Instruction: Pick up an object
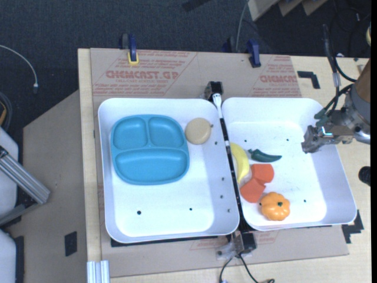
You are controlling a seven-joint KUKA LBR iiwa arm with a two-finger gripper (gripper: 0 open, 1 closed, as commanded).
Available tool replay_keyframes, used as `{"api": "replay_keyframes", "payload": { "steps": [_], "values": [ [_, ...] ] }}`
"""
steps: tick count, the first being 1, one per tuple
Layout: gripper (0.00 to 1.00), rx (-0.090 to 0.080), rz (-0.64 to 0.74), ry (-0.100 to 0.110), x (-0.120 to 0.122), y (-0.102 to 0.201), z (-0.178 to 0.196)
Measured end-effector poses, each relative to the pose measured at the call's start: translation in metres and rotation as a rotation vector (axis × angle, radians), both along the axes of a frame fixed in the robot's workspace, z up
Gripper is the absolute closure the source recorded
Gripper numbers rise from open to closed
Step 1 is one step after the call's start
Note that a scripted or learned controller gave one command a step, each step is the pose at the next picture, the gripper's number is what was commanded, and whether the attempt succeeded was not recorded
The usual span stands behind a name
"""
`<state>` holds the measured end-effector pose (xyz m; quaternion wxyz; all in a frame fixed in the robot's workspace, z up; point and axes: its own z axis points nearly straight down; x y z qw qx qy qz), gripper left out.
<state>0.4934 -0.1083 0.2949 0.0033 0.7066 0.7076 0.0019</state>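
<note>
Over the right bin point(339, 184), end effector point(313, 141), fingertips indistinct.

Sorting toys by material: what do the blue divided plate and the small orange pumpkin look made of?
Blue divided plate: likely moulded plastic, one even colour, soft sheen, rounded compartment ridges. Orange pumpkin: probably plastic or rubbery toy food, glossy highlight, smooth ribbed lobes; which one isn't clear.

Two shallow white bins sit side by side on a brown cardboard sheet point(177, 69) printed with red lettering: the left bin point(118, 217) and the right bin point(336, 205). Blue clamps point(132, 45) pin the sheet's far edge. Dark carpet point(88, 10) lies beyond the bench. Cables point(23, 63) trail across it at the left.
</note>
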Motion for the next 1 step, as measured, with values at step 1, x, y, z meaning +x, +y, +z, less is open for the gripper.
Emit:
{"api": "replay_keyframes", "payload": {
  "steps": [1],
  "values": [
    [1.00, 0.004, 0.005, 0.010, 0.0199, 0.0550, -0.0199]
  ]
}}
